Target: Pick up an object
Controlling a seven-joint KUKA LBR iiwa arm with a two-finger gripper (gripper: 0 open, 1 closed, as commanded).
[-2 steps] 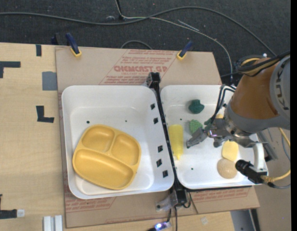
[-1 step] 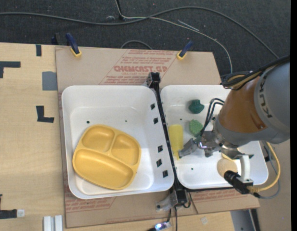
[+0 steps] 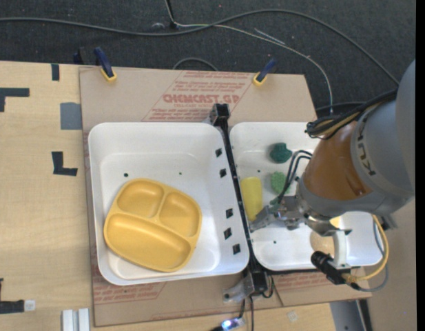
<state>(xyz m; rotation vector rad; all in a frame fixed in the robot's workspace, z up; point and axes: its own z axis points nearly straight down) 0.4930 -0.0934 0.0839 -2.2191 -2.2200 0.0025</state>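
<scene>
Overhead view of two white bins. The left bin [image 3: 102, 150] holds a yellow divided plate [image 3: 152, 224] toward its 7 o'clock corner. In the right bin [image 3: 257, 135], a yellow block [image 3: 251, 196] lies along the 9 o'clock wall, with a dark green object [image 3: 280, 152] and a lighter green object [image 3: 277, 181] just beside it. The gripper [image 3: 273, 214] hovers near the block's lower end; whether its jaws are released or clenched cannot be told.

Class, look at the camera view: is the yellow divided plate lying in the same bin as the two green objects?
No. The yellow divided plate lies in the left bin, while the two green objects lie in the right bin.
</scene>
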